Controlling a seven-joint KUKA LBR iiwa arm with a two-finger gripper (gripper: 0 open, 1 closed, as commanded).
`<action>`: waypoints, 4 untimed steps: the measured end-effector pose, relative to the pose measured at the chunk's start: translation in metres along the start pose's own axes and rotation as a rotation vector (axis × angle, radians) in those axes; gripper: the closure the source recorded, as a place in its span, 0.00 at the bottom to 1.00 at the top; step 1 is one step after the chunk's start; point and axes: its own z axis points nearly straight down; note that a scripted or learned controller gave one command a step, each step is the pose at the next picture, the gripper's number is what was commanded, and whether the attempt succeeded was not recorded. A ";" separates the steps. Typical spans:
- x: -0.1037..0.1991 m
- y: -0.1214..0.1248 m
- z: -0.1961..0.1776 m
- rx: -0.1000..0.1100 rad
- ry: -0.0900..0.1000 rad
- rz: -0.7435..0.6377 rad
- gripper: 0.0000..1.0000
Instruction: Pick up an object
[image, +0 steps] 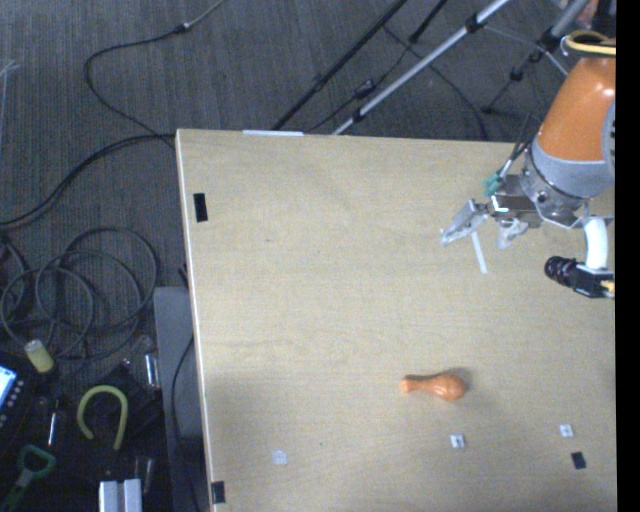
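seen from above, a pale wooden desk (330, 300) fills most of the frame, with dark carpet and loose cables (80, 270) on the floor to its left. my arm (580, 120), grey with an orange band, reaches in at the upper right. my tool (478, 235) hangs over the desk's upper right area; its thin fingers look spread apart and hold nothing. a small orange pear-shaped object (436, 386) lies on the desk toward the lower right, well apart from my tool.

Grey arm (572, 165) with a broad orange band, thin dark cables, and a pale metallic hand (485, 232).
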 end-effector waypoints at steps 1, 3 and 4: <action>-0.018 0.055 0.125 0.000 -0.006 -0.033 0.00; -0.050 0.056 0.150 -0.001 -0.005 -0.624 0.00; -0.026 0.056 0.150 -0.002 -0.005 -0.898 0.00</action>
